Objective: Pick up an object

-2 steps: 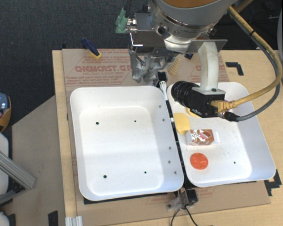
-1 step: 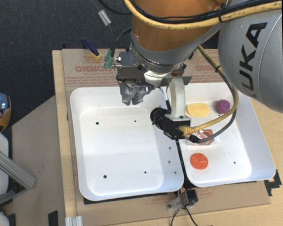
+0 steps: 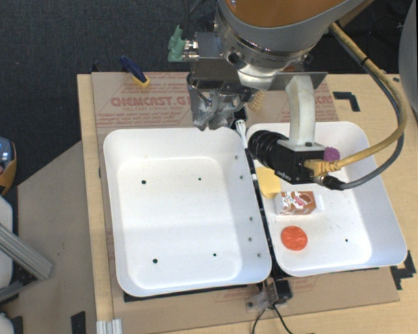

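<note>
An orange round object (image 3: 294,238) lies near the front of the right bin (image 3: 375,219), with a small printed packet (image 3: 297,202) just behind it and a yellow block (image 3: 267,182) by the left wall. The claw (image 3: 217,116) hangs over the far edge of the left bin (image 3: 128,200); whether it is parted or closed I cannot tell.

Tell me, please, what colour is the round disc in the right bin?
Orange-red; the disc shows plainly in the camera view.
</note>
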Available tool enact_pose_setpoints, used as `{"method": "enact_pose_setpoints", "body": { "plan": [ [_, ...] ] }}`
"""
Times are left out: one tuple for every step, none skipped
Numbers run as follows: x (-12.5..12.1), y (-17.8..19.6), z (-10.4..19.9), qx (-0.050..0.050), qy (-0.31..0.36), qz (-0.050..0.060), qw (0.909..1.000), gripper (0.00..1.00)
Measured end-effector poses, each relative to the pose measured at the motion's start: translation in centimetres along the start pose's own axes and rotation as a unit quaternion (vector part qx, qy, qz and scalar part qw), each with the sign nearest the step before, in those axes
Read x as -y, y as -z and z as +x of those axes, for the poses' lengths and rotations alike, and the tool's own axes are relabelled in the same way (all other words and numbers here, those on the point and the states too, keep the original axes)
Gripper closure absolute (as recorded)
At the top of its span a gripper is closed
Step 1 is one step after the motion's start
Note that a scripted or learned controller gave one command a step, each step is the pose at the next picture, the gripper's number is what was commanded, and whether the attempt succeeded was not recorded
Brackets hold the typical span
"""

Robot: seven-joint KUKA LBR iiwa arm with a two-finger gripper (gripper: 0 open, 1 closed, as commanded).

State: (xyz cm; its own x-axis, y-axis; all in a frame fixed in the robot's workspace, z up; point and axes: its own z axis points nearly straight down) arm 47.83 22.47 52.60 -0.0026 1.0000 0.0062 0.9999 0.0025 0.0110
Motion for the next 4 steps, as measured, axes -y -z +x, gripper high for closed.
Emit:
{"method": "enact_pose_setpoints", "body": {
  "plan": [
    [-0.1, -0.6, 0.0, 0.003, -0.001, 0.006, 1.0000, 0.00],
    [-0.1, 0.5, 0.1, 0.002, 0.000, 0.004, 1.0000, 1.00],
    [0.2, -13.8, -0.1, 0.007, -0.002, 0.014, 0.9999, 1.00],
    [-0.1, 1.7, 0.0, -0.001, -0.001, -0.004, 1.0000, 1.00]
  ]
}}
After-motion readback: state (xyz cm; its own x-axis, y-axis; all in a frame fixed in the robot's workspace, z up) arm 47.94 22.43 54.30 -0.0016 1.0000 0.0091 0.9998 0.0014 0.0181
